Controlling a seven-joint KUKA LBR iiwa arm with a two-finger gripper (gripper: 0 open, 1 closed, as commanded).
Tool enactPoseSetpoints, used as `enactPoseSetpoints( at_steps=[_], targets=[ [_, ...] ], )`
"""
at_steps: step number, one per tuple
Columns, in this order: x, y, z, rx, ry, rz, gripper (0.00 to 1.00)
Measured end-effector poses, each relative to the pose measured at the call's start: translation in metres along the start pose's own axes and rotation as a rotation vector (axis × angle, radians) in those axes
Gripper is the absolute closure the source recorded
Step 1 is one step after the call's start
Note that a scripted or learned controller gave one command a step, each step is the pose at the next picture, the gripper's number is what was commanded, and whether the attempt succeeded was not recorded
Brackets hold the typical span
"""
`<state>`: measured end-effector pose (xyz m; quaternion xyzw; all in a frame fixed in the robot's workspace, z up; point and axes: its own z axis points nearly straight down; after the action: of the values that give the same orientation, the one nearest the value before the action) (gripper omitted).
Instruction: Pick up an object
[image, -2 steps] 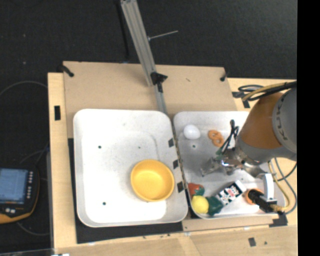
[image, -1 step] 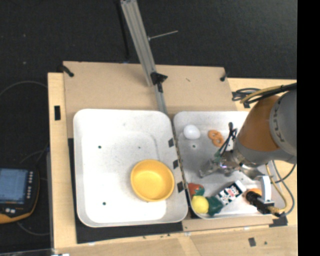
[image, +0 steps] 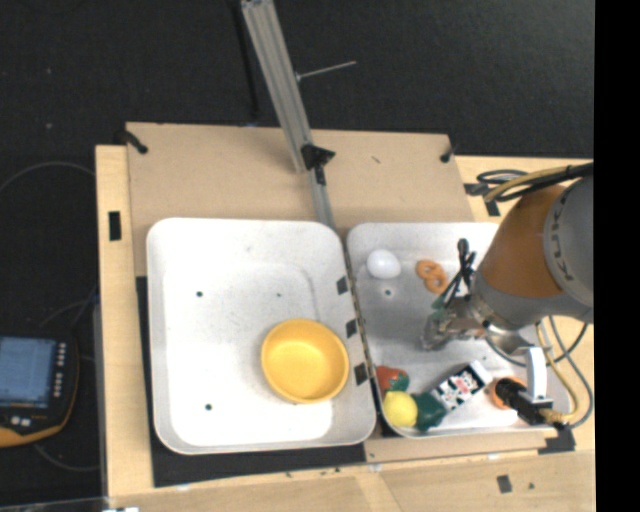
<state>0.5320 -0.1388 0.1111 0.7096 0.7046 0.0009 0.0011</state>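
The hand (image: 440, 332) hangs low in the right bin (image: 400, 245); whether it is open or closed I cannot tell. Nearest lie a white ball (image: 383, 264) and an orange pretzel-shaped toy (image: 432, 273) — both probably light. The ball may roll (grip across its middle); the toy's loops offer edges.

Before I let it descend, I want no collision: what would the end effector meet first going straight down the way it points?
Probably bare floor of the right bin. The end effector points down over an open patch; the white ball and orange pretzel lie beyond it, apart. Depth is hard to judge from this slant.
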Motion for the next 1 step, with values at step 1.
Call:
enactPoseSetpoints(
  at_steps=[1],
  targets=[
    [-0.0005,0.0080,-0.0629,-0.006,-0.002,-0.010,1.00]
  ],
)
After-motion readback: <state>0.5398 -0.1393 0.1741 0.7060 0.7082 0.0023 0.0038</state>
